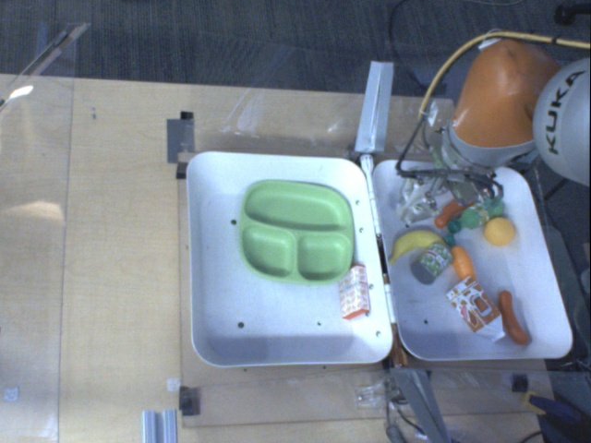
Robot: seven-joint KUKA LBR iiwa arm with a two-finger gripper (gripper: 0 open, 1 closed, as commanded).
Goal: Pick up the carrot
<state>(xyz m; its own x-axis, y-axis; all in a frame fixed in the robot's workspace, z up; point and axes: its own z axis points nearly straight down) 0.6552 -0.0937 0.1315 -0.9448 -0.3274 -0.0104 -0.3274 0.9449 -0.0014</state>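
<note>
How far the gripper [441, 195] is spread cannot be told; it hangs over the right bin's [545, 335] far left. The carrot [450, 213] lies just beneath it. It looks light, stiff and smooth, so it is best pinched across the thick middle.

A robotics lab: KUKA arm [545, 109], bench [92, 247], white bins [212, 340].

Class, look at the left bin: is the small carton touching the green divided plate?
Apart. The camera view shows a strip of white bin floor between the carton and the plate's lower right rim.
</note>
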